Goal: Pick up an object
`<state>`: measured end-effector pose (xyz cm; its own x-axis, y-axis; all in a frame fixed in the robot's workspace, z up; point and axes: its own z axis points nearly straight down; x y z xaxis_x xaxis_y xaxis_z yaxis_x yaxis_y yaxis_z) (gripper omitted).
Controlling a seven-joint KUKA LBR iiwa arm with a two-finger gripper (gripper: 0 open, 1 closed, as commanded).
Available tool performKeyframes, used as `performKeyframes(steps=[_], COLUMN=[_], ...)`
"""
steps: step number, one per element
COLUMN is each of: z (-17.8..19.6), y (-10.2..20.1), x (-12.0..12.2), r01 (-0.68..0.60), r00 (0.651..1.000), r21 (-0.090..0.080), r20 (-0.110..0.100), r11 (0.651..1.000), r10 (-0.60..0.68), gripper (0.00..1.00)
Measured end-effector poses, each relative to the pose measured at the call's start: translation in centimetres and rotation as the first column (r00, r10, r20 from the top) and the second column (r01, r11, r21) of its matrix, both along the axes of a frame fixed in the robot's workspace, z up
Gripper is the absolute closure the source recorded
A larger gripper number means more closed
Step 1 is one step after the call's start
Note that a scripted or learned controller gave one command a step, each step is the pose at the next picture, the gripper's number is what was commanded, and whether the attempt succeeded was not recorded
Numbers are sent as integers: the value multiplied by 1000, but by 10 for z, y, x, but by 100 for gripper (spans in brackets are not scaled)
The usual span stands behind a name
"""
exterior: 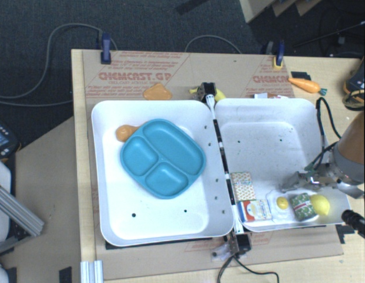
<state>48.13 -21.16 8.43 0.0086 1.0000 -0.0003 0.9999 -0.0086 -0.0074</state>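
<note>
Camera view, left to right: blue divided plate [163,157] fills the left bin [111,217]; right bin [259,128] crowds its items at five o'clock. Gripper [301,181] hovers over the green packet [300,205] and lemon [319,204], grip unreadable, approach step; next it must descend and close

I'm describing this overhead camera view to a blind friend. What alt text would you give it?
A robot arm's gripper reaches from the right into the right-hand white bin, just above a cluster of small items including a yellow lemon-like object and a patterned packet. The left white bin holds a blue divided plate beside a small orange object.
</note>
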Motion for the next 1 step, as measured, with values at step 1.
performKeyframes(steps=[1], z=[126], y=[-9], x=[39], r01=[-11], r00=[1000], r21=[-8], r20=[23], r11=[1000], r10=[11], gripper=[0])
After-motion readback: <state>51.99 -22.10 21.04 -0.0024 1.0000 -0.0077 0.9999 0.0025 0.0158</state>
